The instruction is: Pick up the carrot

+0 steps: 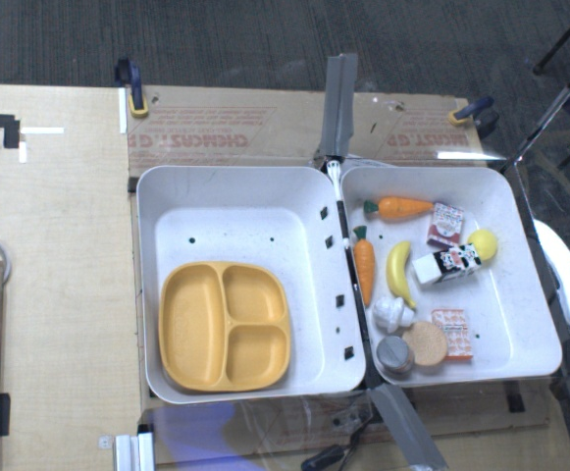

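Two orange carrots with green tops lie in the right bin (520, 214). One carrot (403, 207) lies crosswise near the bin's back left corner. The other carrot (364, 267) lies lengthwise along the left wall, its green top pointing to the back, next to a yellow banana (398, 274).
The right bin also holds a lemon (482, 245), a small milk carton (447, 263), a red snack packet (445, 226), another packet (453, 333), a garlic bulb (390, 312), a round cookie (426, 342) and a grey can (394, 355). A yellow divided plate (226, 326) sits in the left bin (235, 199).
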Robot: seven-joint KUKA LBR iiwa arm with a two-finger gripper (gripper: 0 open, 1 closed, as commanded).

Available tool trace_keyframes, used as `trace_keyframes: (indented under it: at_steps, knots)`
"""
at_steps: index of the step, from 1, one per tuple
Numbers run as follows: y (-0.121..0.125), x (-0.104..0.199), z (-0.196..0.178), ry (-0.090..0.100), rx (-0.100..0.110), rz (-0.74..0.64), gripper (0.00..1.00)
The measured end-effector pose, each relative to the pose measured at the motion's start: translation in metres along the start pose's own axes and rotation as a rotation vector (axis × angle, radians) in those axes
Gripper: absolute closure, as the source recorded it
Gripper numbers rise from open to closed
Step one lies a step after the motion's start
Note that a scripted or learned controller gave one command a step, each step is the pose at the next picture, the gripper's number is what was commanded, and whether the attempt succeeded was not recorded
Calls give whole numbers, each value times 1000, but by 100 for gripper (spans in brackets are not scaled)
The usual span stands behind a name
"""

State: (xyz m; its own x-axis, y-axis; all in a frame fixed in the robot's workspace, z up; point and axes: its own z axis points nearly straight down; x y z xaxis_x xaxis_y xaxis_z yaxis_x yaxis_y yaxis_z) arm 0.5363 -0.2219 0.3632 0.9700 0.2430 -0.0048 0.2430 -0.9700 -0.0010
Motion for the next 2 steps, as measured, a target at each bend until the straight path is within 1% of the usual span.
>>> trace_keyframes:
  at_steps: [1,2]
  knots:
    - [-11,-43,-77,0,0,-152,0]
    - [-14,-57,54,-1,2,-150,0]
